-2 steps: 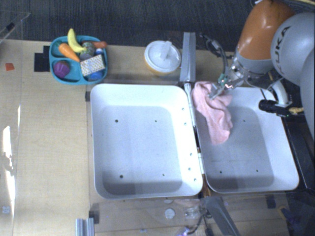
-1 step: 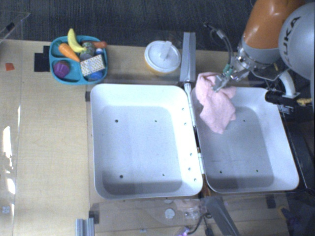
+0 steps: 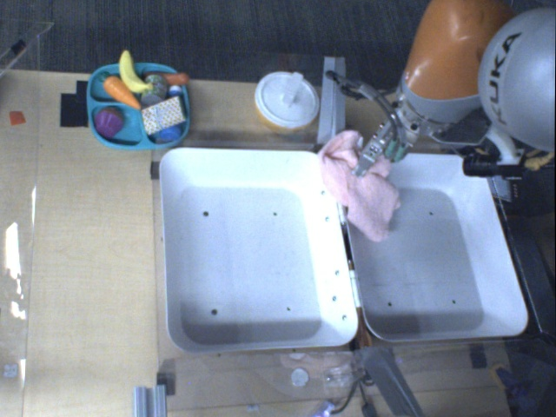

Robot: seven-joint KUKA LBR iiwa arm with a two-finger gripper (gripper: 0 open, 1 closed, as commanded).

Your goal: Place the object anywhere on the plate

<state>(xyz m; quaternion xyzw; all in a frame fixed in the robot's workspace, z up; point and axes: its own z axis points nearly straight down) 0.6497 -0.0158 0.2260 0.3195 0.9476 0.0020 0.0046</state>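
A pink cloth (image 3: 363, 196) hangs crumpled over the divide between the two bins, at their back edge. My gripper (image 3: 370, 160) reaches in from the right and is shut on the cloth's upper part. The cloth droops below the fingers toward the right bin (image 3: 452, 268). The plate (image 3: 90, 104) is a blue divided dish on the bench at the back left, well away from the gripper. It holds toy food: a banana (image 3: 130, 70), a carrot (image 3: 120, 90), a purple piece (image 3: 109, 122) and a sponge-like block (image 3: 164, 114).
A round white lidded container (image 3: 287, 99) stands on the bench behind the left bin (image 3: 252, 259), between plate and gripper. A grey upright bracket (image 3: 328, 102) rises behind the bin divide. Wooden bench surface stretches to the left.
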